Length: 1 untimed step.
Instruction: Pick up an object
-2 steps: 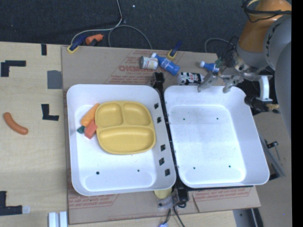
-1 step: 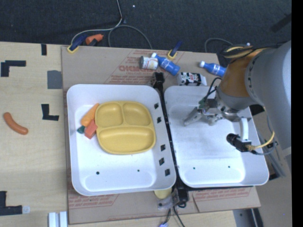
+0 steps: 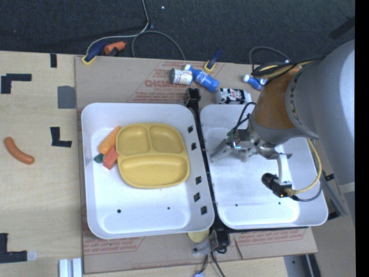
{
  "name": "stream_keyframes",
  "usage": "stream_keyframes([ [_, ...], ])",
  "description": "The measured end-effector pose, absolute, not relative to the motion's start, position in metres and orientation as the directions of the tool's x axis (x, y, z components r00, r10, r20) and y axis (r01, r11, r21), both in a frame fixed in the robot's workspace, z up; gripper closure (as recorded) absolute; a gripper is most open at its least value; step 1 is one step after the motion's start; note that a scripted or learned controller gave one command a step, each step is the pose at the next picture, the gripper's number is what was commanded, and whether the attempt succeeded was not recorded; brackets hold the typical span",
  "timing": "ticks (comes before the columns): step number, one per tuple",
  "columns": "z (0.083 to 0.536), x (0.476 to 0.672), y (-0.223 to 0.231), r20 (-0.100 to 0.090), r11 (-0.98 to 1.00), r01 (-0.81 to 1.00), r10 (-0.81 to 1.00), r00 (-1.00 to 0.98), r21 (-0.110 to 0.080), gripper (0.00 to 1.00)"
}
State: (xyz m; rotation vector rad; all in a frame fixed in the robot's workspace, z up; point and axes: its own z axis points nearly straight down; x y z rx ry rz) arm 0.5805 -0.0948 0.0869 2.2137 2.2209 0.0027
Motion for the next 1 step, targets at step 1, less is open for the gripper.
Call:
stream_keyframes([
  [1, 0.1158, 0.6518, -0.0930, -0.001, 0.003, 1.000, 1.000, -0.003, 0.007, 0.00],
])
